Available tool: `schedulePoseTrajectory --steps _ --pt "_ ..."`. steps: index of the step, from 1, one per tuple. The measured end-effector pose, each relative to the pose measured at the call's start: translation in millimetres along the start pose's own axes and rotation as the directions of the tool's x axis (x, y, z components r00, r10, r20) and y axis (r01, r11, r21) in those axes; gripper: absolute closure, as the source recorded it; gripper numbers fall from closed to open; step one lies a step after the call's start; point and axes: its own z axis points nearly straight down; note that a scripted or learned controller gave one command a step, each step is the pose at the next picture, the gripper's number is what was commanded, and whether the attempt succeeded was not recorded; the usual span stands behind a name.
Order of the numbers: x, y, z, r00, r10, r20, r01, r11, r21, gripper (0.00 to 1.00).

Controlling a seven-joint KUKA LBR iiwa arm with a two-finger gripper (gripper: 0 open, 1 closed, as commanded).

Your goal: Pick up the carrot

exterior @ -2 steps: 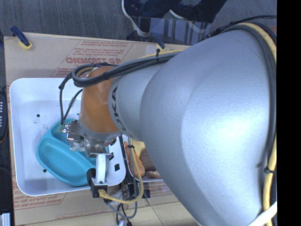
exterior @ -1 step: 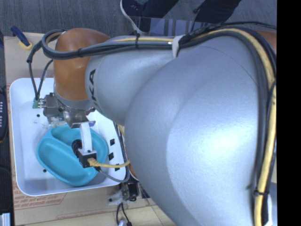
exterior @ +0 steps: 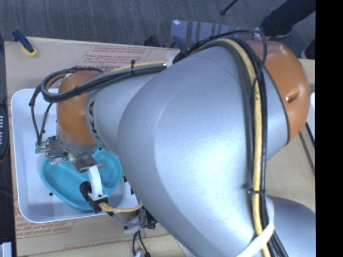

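My arm reaches across the whole view from the right and covers most of both bins. Its orange wrist band (exterior: pixel 75 111) hangs low over the left white bin (exterior: pixel 21 159). The gripper (exterior: pixel 80 162) points down into that bin, right over a turquoise, bowl-like thing (exterior: pixel 61 181) lying on the bin floor. The wrist and its bracket hide the gripper's lower end. Whatever else lies in the bin under the arm is hidden.
A blue and yellow clamp (exterior: pixel 24 43) sits at the bench's far left corner. A dark flat object (exterior: pixel 2 133) lies just outside the bin's left wall. Brown cardboard (exterior: pixel 107 52) lines the bench behind the bin.
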Motion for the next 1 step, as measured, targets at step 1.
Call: schedulePoseTrajectory --steps 1 --pt "-28.1 26.2 -123.1 0.938 0.347 0.01 -0.347 0.938 0.007 1.0"
